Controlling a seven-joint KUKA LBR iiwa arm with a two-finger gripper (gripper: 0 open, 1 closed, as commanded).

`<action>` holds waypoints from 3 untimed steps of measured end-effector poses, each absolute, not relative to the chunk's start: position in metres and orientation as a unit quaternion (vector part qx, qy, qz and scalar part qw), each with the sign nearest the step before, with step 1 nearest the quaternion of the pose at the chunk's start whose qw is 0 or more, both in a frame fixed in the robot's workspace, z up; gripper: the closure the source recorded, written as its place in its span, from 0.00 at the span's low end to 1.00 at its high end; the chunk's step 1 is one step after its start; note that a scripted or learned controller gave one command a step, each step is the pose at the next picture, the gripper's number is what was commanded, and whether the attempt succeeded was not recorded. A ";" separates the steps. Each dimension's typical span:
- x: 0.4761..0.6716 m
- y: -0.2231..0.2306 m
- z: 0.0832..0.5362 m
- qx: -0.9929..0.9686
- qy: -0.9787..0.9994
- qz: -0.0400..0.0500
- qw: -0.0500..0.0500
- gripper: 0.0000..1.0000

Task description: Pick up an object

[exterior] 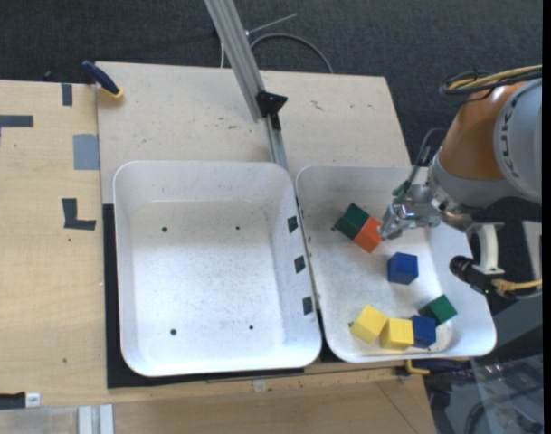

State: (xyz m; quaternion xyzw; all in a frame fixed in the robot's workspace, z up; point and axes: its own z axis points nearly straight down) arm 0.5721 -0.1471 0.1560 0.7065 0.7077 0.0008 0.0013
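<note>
The gripper is seen low in the right bin, near its far edge, just beside the orange block. Whether anything is pinched cannot be told. The orange block is touched by a dark green block on its left, so a grab is best made on the orange block's free sides, with a straight lift after. A blue block is found near the middle of the bin. Along the near edge, two yellow blocks, another blue block and a small green block are packed together. The left bin is set close beside.
</note>
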 end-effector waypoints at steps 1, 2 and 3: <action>0.572 -0.151 0.199 0.707 0.707 0.001 0.002 1.00; 0.573 -0.150 0.234 0.707 0.708 0.001 0.001 1.00; 0.586 -0.099 0.244 0.705 0.709 0.001 0.000 1.00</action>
